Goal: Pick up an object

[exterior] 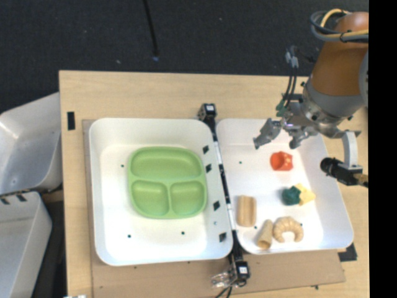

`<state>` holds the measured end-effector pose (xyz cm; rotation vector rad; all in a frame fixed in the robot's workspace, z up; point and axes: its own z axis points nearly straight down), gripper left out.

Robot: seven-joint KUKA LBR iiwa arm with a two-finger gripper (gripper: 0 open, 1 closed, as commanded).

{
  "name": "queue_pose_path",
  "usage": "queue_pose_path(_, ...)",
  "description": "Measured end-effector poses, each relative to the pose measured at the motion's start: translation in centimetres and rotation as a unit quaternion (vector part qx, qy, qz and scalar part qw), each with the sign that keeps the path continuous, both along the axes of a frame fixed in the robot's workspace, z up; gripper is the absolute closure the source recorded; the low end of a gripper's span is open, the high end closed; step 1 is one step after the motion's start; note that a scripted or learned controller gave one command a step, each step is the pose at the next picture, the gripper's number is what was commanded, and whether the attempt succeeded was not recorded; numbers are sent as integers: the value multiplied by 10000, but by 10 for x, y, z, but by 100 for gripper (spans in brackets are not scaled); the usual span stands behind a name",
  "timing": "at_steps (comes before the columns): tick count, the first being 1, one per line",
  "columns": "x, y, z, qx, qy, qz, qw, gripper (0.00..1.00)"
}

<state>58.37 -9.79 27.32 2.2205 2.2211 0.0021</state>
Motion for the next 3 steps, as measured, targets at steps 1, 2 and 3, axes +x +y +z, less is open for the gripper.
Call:
queue_pose_path(1, 9, 0, -58, -11, 23, -8, 10000, 0)
queue_pose_path(2, 4, -10, -115, -11, 26, -8, 10000, 0)
queue_pose_path(3, 3, -12, -168, -11, 23, -13, 10000, 0)
